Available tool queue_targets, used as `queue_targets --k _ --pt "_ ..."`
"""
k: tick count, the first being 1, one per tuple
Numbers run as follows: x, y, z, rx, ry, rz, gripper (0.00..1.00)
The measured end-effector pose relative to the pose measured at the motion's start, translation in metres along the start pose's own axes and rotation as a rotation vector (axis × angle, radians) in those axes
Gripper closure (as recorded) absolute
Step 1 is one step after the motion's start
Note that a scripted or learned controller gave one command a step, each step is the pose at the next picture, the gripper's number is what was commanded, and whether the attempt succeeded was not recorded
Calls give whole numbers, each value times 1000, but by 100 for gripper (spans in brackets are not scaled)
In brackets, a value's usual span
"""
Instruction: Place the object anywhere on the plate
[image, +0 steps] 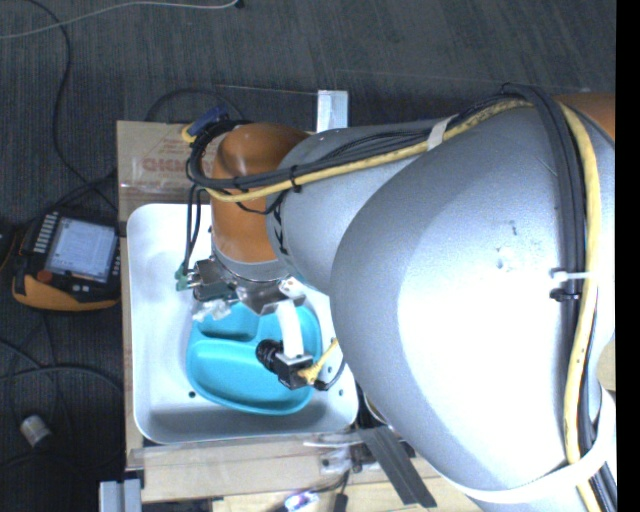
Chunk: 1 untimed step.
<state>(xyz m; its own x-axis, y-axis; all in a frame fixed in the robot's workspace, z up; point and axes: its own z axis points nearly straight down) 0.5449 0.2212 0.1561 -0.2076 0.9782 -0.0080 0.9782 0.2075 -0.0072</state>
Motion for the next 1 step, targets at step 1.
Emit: queue_targets --k 1 --pt "0 0 0 0 -1 0 0"
